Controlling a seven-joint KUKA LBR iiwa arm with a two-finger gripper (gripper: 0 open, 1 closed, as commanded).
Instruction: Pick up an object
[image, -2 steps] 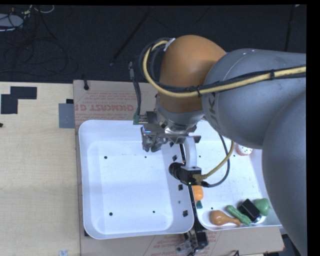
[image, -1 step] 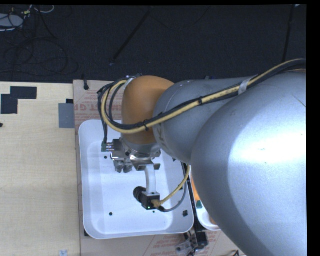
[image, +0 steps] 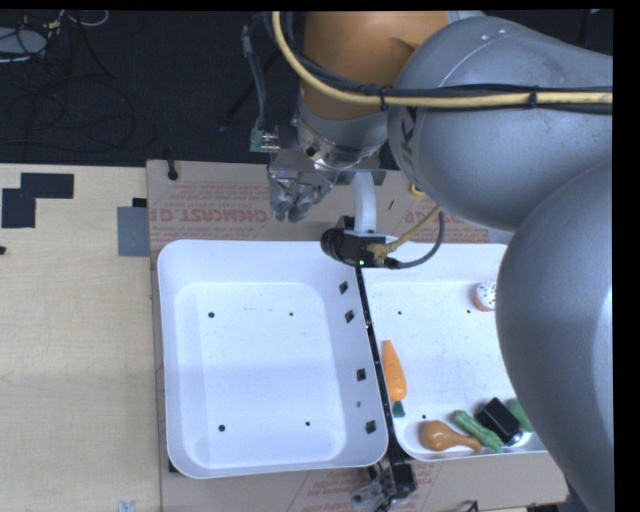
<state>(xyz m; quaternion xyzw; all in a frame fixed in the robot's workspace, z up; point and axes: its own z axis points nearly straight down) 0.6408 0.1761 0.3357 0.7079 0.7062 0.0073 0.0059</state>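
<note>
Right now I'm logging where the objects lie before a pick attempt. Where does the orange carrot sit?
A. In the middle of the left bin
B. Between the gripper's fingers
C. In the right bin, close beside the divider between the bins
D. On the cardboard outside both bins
C: the orange carrot lies on the floor of the right bin, just right of the divider, far below the gripper.

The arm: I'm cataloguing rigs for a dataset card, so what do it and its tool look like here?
The arm has bulky, rounded, glossy grey housings, with an orange band above the wrist. A yellow cable runs across the grey shell, with dark cables beside it. The tool is a small grey metal assembly, with a green circuit board at its side.
</note>
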